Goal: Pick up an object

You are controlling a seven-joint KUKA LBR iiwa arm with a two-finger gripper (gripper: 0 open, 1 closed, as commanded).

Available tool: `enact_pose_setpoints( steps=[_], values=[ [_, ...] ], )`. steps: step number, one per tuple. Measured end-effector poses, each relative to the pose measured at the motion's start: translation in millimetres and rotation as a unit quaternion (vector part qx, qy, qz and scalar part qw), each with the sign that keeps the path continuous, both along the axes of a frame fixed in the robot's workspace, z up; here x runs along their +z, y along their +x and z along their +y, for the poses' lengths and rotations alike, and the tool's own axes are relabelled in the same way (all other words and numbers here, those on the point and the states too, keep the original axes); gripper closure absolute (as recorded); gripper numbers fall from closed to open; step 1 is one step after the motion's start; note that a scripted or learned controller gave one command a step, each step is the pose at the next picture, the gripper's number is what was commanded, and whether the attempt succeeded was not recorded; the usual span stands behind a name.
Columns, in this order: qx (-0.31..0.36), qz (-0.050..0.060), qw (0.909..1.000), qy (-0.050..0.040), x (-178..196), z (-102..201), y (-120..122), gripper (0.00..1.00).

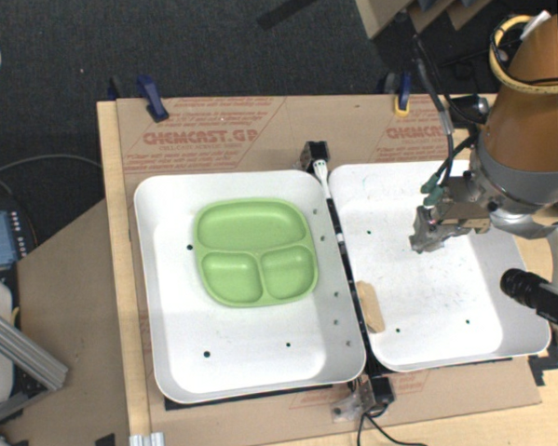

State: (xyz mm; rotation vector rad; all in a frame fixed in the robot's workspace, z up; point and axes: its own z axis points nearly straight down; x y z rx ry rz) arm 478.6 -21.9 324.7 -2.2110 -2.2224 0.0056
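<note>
A green divided plate (255,250) lies flat in the left white bin (174,363). A small tan wooden piece (369,308) lies at the left edge of the right white bin (472,342), against the divider between the bins. My gripper (427,235) hangs over the upper middle of the right bin, up and to the right of the tan piece and well apart from it. Nothing is visible under the gripper tip but bare bin floor.
The orange and grey arm (525,111) covers the right bin's far right corner. A black fixture (535,293) sticks in at the right edge. Blue clamps (151,96) hold the cardboard-covered bench at the back. Cables run along the divider.
</note>
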Motion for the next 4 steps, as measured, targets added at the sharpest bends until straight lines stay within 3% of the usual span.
enact_pose_setpoints(
  steps=[1,2,3,4],
  values=[
    [0.001,0.000,1.0000,-0.0001,-46,67,0,1.00],
    [0.004,-0.004,1.0000,0.0009,-43,175,0,1.00],
    [-0.004,-0.009,1.0000,-0.0003,51,128,2,1.00],
    [0.003,-0.006,1.0000,0.0012,78,233,0,1.00]
  ],
)
